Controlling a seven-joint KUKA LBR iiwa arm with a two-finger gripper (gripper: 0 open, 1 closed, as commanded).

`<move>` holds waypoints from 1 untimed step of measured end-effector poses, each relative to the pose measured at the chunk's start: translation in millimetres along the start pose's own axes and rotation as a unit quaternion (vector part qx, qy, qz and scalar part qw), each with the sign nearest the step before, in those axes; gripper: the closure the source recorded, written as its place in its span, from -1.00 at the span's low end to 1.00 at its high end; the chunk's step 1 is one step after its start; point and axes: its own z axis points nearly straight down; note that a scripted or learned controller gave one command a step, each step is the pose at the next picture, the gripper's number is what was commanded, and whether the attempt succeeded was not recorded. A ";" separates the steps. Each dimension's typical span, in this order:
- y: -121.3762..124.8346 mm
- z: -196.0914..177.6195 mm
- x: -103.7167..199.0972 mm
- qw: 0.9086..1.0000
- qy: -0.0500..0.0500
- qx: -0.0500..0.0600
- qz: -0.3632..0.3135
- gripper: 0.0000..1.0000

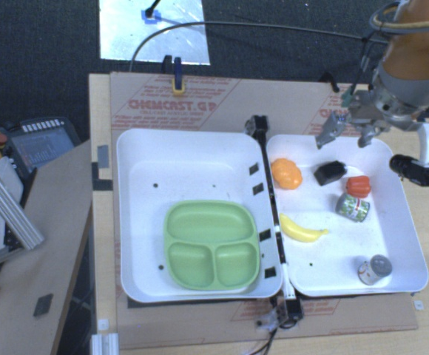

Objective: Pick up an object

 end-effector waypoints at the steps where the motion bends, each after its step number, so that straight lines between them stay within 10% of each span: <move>1: 1.7 -5.6 0.1 1.000 -0.001 -0.005 -0.001 -1.00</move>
